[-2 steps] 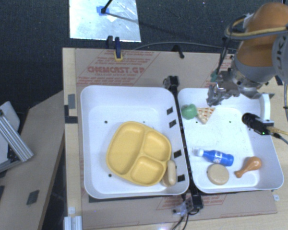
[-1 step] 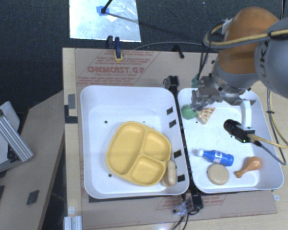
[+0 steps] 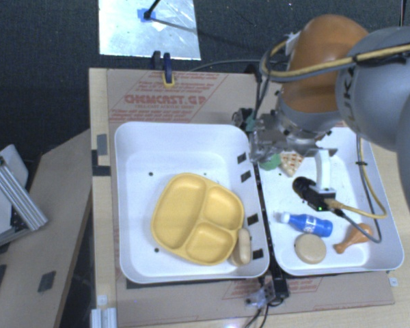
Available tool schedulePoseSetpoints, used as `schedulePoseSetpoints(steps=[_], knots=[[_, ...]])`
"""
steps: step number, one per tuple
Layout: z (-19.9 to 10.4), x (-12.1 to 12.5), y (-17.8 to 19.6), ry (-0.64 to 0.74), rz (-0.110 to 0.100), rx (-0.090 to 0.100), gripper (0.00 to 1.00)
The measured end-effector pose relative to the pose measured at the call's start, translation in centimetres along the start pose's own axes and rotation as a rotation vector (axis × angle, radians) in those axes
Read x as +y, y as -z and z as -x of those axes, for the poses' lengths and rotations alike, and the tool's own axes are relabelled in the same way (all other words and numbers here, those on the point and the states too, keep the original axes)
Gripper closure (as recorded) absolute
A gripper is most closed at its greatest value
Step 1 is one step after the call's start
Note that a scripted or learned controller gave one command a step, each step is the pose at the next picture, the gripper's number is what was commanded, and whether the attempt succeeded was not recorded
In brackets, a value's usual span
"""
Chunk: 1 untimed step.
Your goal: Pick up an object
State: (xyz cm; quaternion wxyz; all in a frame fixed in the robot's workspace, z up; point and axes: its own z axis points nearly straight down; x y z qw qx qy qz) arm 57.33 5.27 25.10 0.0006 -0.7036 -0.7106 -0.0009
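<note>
- A pale bread roll [image 3: 242, 246] is lying at 5 o'clock in the left bin [image 3: 140, 157], touching the near rim of the yellow divided plate [image 3: 195, 217].
- A round tan disc [image 3: 310, 249] is sitting at 6 o'clock in the right bin [image 3: 347, 176], close to the near wall.
- A brown drumstick-shaped piece [image 3: 353, 238] is lying just beside the disc, at its 3 o'clock.
- A blue bottle [image 3: 306, 223] is lying on its side just beyond the disc, with its white cap pointing to 9 o'clock.
- The yellow divided plate is occupying the centre of the left bin and lying flat, with its compartments facing up.
- A waffle-patterned piece [image 3: 291, 161] and a small green piece [image 3: 269, 161] are lying at 10 o'clock in the right bin, near the divide between the bins.
- The gripper [image 3: 265, 142] is hanging directly over those two pieces. How far it is opening, and whether it is grasping either piece, cannot be told from this view.
- The grey arm [image 3: 386, 80], with its orange band [image 3: 324, 53], is reaching in from 2 o'clock.
- A printed cardboard sheet [image 3: 171, 98] is lying beneath both bins, and a blue and yellow clamp [image 3: 167, 67] is gripping its far edge at 12 o'clock.
</note>
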Motion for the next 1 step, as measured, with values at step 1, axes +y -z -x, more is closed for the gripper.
schedulePoseSetpoints(steps=[1], knots=[[-4.84, -0.64, -2.77, -0.001, -0.002, 0.000, 1.00]])
